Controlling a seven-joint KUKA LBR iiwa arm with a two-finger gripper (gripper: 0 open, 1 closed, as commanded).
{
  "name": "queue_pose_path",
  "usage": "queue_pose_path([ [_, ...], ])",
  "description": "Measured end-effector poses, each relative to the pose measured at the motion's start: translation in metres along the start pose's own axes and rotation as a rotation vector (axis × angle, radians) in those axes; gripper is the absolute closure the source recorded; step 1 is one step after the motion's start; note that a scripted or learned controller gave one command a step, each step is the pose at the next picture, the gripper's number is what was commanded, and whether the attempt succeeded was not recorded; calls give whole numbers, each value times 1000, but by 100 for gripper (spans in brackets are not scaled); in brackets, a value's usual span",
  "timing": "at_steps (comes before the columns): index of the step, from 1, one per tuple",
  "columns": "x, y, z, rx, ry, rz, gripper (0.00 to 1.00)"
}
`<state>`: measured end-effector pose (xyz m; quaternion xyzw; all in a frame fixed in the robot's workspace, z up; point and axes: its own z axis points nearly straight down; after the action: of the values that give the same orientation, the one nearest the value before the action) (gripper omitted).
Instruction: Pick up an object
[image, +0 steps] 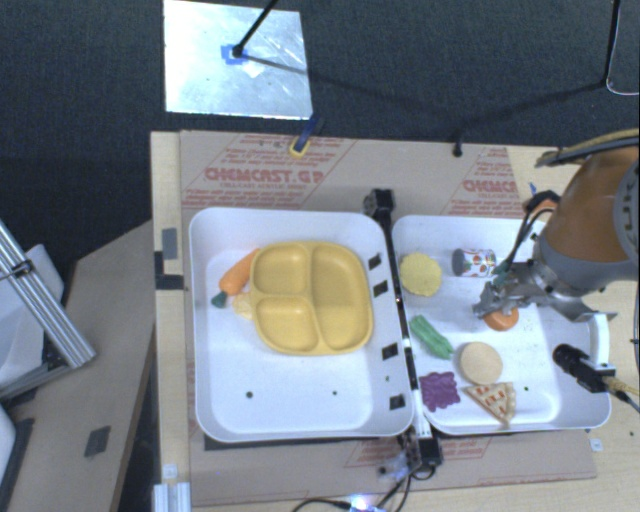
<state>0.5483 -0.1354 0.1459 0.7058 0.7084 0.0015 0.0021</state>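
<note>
My gripper (494, 301) is low in the right bin (575, 410), reaching in from the right. Directly beneath its tip lies a small orange round object (502, 320), partly covered by the gripper. Whether the gripper touches or holds it cannot be made out. Around it in the same bin lie a small can (474, 262) on its side, a yellow disc (421, 274), a green pickle (431, 336), a tan bun (481, 361), a purple piece (439, 389) and a pizza slice (493, 400).
The left bin (215, 400) holds a yellow divided plate (305, 297) with a carrot (236, 273) at its left rim. A raised divider (393, 300) separates the two bins. A metal sheet (238, 60) lies beyond the bench.
</note>
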Motion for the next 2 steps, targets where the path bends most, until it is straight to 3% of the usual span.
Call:
queue_pose_path([
  [1,-11,3,-53,-2,-1,1,100],
  [2,-11,5,-80,0,0,0,100],
])
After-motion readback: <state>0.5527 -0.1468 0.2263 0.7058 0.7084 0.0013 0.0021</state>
